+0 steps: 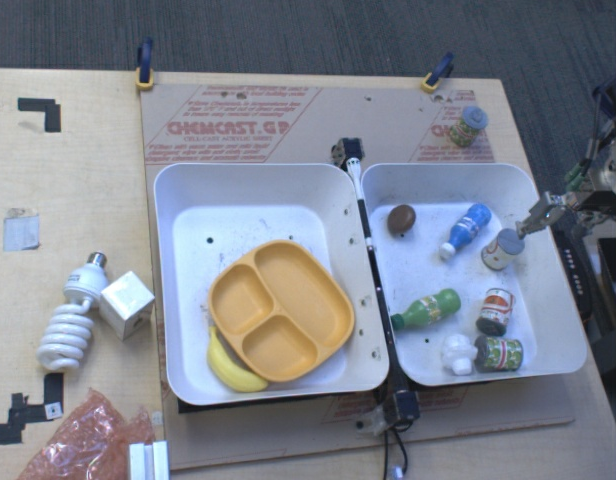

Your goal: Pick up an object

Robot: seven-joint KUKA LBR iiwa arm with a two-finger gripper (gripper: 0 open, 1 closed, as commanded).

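Note:
My gripper [538, 217] reaches in over the right rim of the right bin [418, 183], its tip just above and right of a small grey round container [500, 252]. In the same bin lie a blue bottle [466, 230], a brown ball [401, 219], a green bottle [428, 309], a red-labelled can [495, 311], a green can [499, 353] and a white crumpled lump [456, 352]. The left bin [188, 198] holds a yellow divided plate [280, 310] with a banana [231, 365] partly under it.
Left of the bins, a white spiral bulb [71, 320], a white cube [126, 302] and a red mesh bag [83, 440] rest on the bench. A small jar [469, 126] stands on the board behind the right bin. Cables run along the divider between the bins.

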